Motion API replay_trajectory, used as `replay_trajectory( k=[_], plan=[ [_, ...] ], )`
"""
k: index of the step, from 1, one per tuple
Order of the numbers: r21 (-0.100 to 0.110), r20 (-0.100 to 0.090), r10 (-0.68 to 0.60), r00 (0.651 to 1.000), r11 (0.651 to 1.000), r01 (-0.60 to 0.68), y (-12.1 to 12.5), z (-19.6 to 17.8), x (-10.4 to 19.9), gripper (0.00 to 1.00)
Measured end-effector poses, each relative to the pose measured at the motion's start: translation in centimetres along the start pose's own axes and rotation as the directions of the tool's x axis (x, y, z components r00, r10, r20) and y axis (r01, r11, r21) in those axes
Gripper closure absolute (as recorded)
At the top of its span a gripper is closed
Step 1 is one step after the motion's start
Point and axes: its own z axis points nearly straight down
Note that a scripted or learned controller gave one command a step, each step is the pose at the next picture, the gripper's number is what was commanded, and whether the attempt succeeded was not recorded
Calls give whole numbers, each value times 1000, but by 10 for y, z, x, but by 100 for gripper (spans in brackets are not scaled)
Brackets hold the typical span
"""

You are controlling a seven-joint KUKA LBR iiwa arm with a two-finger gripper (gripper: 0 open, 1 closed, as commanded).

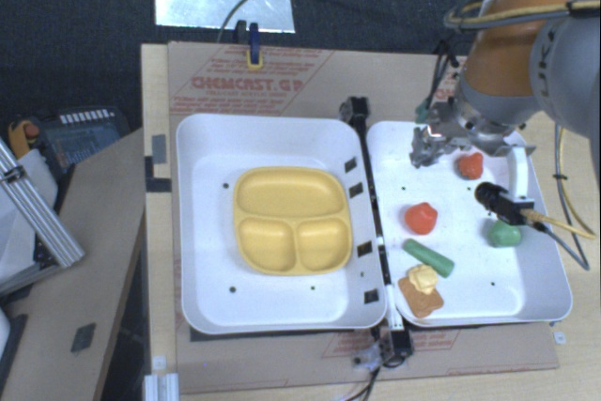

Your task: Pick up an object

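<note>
While the hand hovers, the tray sits apart.

White bins: two, side by side on counter: left bin and right bin.
Yellow tray: one, in left bin; three compartments in it.
Small items in right bin: five in total.
Red-orange kind: two, upper red piece and lower red piece.
Green kind: two, round green piece and long green piece.
Yellow-and-orange piece: one.
</note>
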Motion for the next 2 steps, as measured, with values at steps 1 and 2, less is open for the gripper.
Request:
replay_trajectory(
  k=[1, 2],
  plan=[
    [2, 0, -1, 1000, 1000, 1, -12, 6, 57, 100],
    [1, 0, -1, 1000, 1000, 1, -12, 10, 113, 100]
  ],
)
